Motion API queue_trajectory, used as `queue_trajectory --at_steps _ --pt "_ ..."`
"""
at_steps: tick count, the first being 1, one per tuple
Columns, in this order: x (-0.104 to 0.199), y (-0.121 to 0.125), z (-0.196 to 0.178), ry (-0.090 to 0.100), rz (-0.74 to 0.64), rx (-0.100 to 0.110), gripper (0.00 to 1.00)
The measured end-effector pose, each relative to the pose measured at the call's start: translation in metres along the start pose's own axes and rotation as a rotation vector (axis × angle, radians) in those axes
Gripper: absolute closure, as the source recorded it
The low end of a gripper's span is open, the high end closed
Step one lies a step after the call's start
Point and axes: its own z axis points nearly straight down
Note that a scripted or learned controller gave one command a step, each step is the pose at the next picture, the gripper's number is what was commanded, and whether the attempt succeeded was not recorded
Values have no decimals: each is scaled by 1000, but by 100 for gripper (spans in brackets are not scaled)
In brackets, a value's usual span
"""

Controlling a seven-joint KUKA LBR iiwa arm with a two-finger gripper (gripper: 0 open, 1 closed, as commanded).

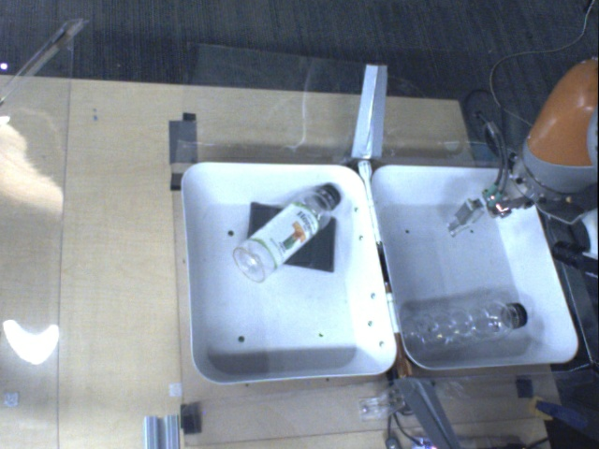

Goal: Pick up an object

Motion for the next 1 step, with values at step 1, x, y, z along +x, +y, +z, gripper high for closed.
queue_trajectory --at_steps 1 --pt "13 58 56 2 -110 9 0"
